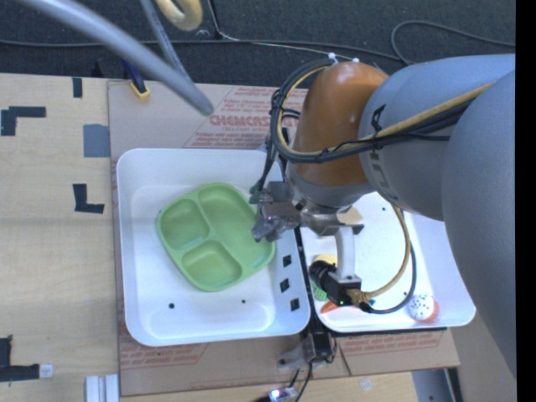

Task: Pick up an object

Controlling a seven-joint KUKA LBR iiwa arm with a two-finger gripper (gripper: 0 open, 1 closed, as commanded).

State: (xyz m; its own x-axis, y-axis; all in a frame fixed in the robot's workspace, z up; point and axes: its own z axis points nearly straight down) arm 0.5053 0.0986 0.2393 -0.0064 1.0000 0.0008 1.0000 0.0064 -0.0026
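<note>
A light green divided plate lies tilted in the left white bin. My gripper hangs below the orange wrist band at the plate's right edge, close to the wall between the two bins. Whether it touches the plate is not visible. In the right bin, a small white ball with orange spots rests near the front right corner. A green and red object peeks out from under the gripper's cabling, and a tan object is partly hidden by the arm.
The large grey arm covers most of the right bin. A grey hose crosses the upper left. Both bins sit on a cardboard sheet on the wooden bench. Black and yellow cables loop over the right bin.
</note>
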